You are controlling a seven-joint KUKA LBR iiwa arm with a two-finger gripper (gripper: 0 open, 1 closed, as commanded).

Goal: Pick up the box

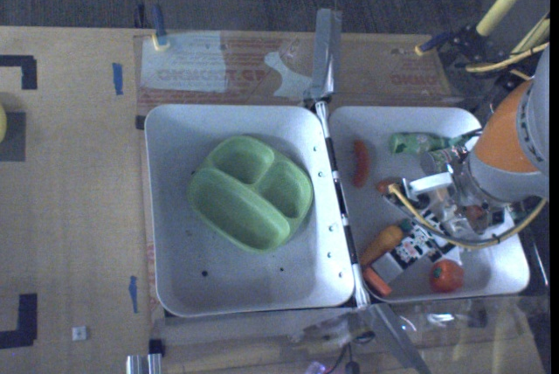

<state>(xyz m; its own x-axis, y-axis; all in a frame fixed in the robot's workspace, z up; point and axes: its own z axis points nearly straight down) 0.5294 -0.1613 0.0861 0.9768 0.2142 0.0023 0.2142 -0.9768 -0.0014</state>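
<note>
While the arm (515,145) hung over the crowded right bin (502,280), the left bin (166,189) offered all the open room.
Two white bins sat side by side, touching along a centre rim; one green divided tray (251,191) lay mid-left bin, bare floor all around it. Over on the right, the gripper (447,208) was down among the clutter, just above the box (412,248), one black-and-white carton near the front wall; whether the claw was open or closed couldn't be told. Also counted there: one green bottle (410,142), one red sausage (360,163), one carrot (383,244) touching the box, one tomato (446,275).
</note>
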